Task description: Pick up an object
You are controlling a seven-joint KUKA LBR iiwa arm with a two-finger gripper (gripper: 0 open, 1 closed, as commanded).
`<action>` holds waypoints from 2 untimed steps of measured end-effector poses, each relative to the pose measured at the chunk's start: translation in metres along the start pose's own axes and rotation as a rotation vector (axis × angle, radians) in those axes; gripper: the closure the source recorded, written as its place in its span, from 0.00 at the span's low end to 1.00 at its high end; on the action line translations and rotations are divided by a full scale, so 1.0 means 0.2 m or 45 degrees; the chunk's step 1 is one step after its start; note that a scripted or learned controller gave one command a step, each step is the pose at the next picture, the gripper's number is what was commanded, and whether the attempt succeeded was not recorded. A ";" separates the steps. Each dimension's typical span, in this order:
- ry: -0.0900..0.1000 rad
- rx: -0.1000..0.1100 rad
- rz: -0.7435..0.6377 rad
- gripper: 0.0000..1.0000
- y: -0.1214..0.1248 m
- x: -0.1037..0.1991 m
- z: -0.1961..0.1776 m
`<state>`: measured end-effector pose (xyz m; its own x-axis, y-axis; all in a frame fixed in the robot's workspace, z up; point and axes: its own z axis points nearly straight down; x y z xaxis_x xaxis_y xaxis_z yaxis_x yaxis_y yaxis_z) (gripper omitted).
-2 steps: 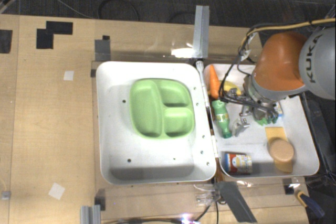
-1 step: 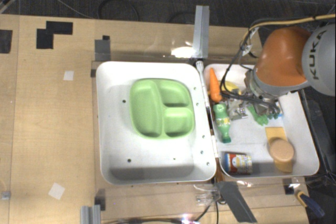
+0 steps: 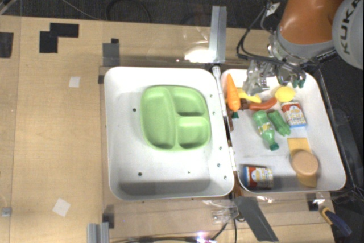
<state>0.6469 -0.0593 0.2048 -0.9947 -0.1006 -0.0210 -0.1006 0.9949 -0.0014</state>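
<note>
The gripper (image 3: pixel 257 83), grip state unclear, hangs beside the lemon (image 3: pixel 285 93), which looks light, smooth, roll-prone; best pinched across its middle.

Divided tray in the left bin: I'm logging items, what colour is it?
Light green; the divided tray shows in the camera view.

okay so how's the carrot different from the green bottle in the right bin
The carrot is orange and tapered; the green bottle is green and fairly even in width. The carrot lies along the right bin's left wall, while the green bottle lies nearer the middle, angled toward the lower right. Both lie flat on their sides.
</note>
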 end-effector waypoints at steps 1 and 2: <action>-0.005 0.000 -0.002 1.00 0.00 -0.01 -0.05; -0.020 0.001 -0.004 1.00 0.01 -0.02 -0.11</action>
<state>0.6503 -0.0575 0.2275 -0.9939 -0.1041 -0.0364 -0.1041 0.9946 -0.0022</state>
